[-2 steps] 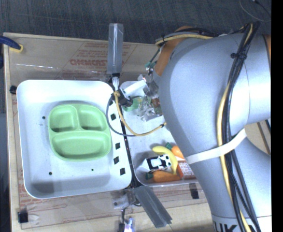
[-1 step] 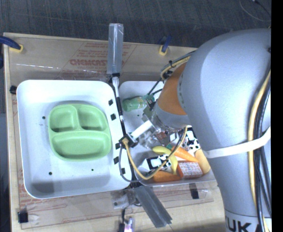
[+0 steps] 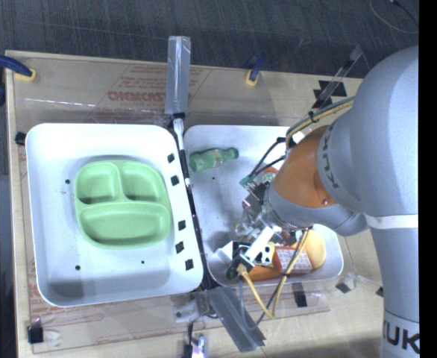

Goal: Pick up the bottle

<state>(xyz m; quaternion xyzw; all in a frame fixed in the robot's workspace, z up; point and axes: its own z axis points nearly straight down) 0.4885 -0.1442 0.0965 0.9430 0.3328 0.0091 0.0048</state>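
A small green bottle (image 3: pixel 212 158) lies on its side at the far left of the right bin (image 3: pixel 218 222), close to the divider between the bins. My gripper (image 3: pixel 250 212) hangs below the orange-banded wrist over the middle of that bin, nearer the camera than the bottle and to its right, well apart from it. Nothing shows between its fingers. The arm hides most of the bin's right half.
A green divided plate (image 3: pixel 123 202) sits in the left bin (image 3: pixel 54 274). An orange box (image 3: pixel 284 262) and a yellow-orange rounded item (image 3: pixel 316 249) lie at the near right of the right bin, partly under the wrist. Blue clamps sit on the bench edges.
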